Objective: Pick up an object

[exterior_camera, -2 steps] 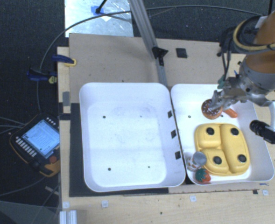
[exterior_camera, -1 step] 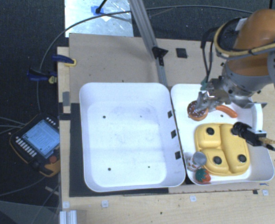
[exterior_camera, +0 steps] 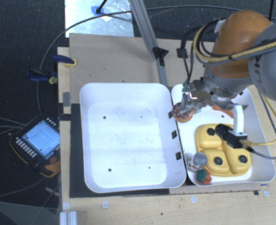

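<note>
Bottom of right bin [exterior_camera: 264, 172]: small grey and green-red bits [exterior_camera: 201, 170], just beside the yellow toy.
Yellow toy [exterior_camera: 222, 149]: lumpy, black spots, lying low in the right bin.
Tool [exterior_camera: 187, 108]: over the right bin's upper left corner; whether it is open cannot be told.
Orange-brown object [exterior_camera: 182, 114]: right beneath the tool, grip unclear.
Left bin [exterior_camera: 123, 135]: white, on the surface [exterior_camera: 109, 55].

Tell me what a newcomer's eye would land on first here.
The orange band on the grey arm stands out at upper right, above the right bin. Below it in that bin lies a yellow toy with black dots. The left bin is a broad white patch beside it.
</note>
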`<state>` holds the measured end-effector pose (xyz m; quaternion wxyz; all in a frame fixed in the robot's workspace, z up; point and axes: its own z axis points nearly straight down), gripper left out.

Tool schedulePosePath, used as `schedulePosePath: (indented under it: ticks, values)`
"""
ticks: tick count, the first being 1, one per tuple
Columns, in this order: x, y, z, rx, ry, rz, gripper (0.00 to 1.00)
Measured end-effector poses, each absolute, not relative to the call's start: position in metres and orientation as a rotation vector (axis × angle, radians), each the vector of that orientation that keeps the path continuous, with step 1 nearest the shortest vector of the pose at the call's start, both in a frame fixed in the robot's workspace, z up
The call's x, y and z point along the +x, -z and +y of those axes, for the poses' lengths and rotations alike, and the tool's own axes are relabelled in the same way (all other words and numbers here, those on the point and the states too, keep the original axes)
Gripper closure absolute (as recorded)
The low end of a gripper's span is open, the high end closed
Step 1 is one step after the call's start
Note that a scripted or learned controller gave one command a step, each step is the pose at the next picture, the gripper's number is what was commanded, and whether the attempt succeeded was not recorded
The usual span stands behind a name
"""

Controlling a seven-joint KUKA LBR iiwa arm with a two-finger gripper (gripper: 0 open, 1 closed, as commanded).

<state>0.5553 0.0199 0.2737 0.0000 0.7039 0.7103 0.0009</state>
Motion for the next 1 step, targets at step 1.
schedulePosePath:
  ticks: [1]
  values:
    - [0.5531, -0.2641, 0.0706, 2.212, -0.002, 2.232, 1.0]
